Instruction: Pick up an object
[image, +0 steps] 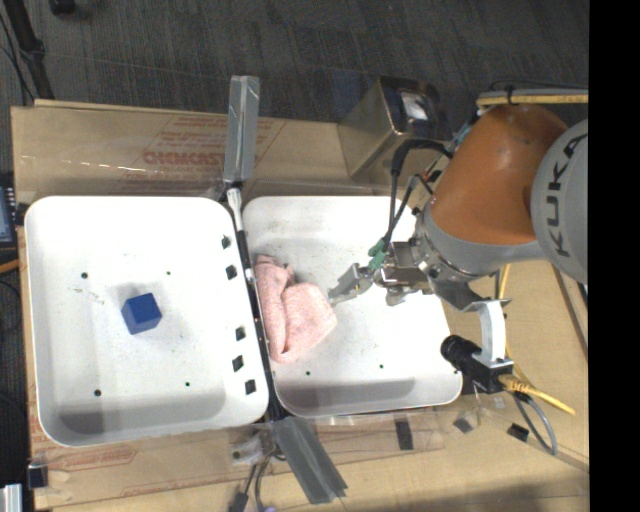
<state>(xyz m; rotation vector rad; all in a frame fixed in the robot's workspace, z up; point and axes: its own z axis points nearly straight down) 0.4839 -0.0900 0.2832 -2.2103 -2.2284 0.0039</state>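
A crumpled pink cloth (292, 315) lies in the right bin (400, 385), against its left wall. A blue cube (142, 312) sits in the left bin (60, 400), a little left of its middle. My gripper (348, 285) hangs over the right bin, its tip pointing left and just right of the cloth's upper edge. From this angle I cannot tell whether it touches the cloth. The orange band and grey wrist (490, 190) cover the bin's right part.
A metal divider (240, 240) with black clips runs between the two bins. A grey box (385, 115) stands behind the right bin. Cables and a black fitting (470, 360) hang by the right bin's front right corner. Cardboard lies under both bins.
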